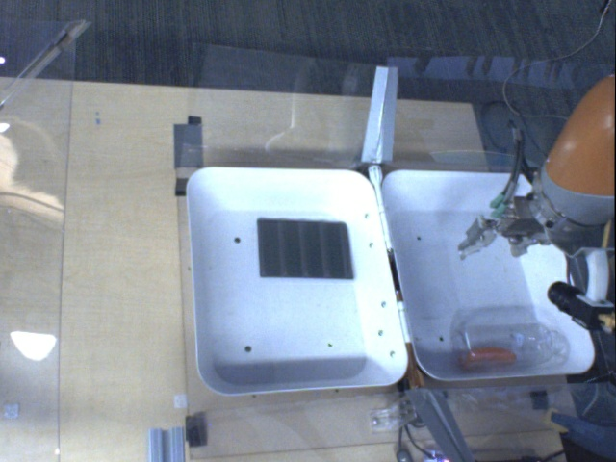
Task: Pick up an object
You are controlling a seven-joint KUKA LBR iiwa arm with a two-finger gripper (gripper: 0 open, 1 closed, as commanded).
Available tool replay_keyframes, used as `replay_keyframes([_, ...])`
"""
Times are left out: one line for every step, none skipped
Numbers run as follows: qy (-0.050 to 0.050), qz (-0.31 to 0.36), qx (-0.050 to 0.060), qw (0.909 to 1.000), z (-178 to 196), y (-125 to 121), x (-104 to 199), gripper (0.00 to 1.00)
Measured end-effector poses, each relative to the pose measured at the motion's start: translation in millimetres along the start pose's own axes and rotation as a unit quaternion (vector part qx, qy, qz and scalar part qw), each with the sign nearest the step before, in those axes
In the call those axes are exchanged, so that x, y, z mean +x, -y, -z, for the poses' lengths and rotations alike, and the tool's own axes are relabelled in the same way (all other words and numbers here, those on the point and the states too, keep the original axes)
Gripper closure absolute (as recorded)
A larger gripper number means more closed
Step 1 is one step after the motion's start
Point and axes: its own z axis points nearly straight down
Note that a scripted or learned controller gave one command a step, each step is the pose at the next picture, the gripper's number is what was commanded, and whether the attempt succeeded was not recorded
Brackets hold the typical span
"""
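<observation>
Two white bins side by side: left bin (207, 258) with one dark ribbed rectangular panel (304, 249); right bin (423, 219) with one clear plastic bottle (508, 343) lying near front edge, orange item (487, 357) inside or beneath it. One gripper (489, 233) above right bin, apart from bottle, nothing between fingers; spread or closed: cannot tell.

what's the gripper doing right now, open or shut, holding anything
Gripper: over the right bin, nothing seen between its fingers; open or shut cannot be told. The clear bottle lies apart from it, near the bin's front edge.
</observation>
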Motion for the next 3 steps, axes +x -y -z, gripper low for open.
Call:
replay_keyframes([0.0,0.189,0.001,0.9821,-82.5,-30.5,-57.5,0.0])
replay_keyframes([0.0,0.19,-0.005,0.9817,-120.9,-10.0,30.8,0.0])
replay_keyframes([0.0,0.126,-0.004,0.992,-122.0,-64.7,31.9,0.0])
